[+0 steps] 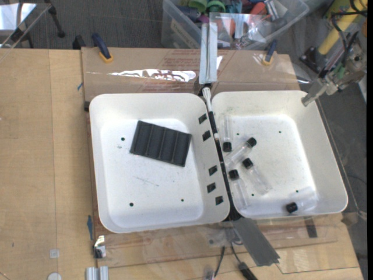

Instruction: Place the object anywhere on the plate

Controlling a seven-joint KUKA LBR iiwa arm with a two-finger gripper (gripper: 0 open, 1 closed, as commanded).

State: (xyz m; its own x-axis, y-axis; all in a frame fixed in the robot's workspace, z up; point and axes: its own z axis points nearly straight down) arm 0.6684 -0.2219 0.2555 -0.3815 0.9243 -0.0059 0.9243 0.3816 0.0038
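Robotics lab or workshop: plywood bench (41,156) with two white bins (105,214) side by side, taped cardboard sheet (151,69) at the far edge, clear tote of coloured parts (233,4) behind, loose cables (349,16) at right.

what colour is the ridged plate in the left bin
Dark grey to black, ridged plate, camera view.
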